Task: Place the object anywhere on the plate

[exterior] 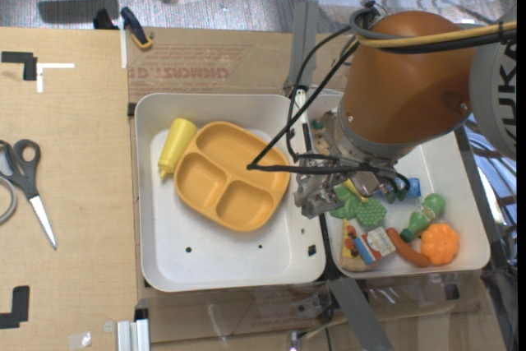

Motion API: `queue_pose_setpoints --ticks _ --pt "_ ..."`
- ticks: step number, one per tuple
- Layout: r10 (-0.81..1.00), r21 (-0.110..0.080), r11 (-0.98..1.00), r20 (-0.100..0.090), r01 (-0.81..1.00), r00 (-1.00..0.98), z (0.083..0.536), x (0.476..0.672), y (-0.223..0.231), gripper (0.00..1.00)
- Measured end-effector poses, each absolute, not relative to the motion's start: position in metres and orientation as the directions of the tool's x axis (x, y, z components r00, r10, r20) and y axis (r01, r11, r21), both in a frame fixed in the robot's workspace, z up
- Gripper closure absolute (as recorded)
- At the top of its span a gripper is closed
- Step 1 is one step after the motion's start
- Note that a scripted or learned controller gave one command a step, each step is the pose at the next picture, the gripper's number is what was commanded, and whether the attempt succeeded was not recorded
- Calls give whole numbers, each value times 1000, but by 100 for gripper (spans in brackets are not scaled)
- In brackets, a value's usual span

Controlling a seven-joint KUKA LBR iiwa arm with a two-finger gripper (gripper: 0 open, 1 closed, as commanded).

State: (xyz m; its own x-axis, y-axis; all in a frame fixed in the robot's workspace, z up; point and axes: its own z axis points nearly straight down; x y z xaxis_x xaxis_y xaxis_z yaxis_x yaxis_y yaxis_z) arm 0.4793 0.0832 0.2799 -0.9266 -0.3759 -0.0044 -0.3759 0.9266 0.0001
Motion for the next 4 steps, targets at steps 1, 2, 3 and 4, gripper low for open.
queue_pose_setpoints --ticks 1,2,3,4 --pt "-562 -1 827 -4 -562 -827 359 488 68 100" --pt "-668 0 745 -4 -668 -745 355 494 103 100" --pt "-747 0 665 -2 -747 -665 341 497 141 100" --pt "-747 1 665 -2 -747 -665 341 497 141 0"
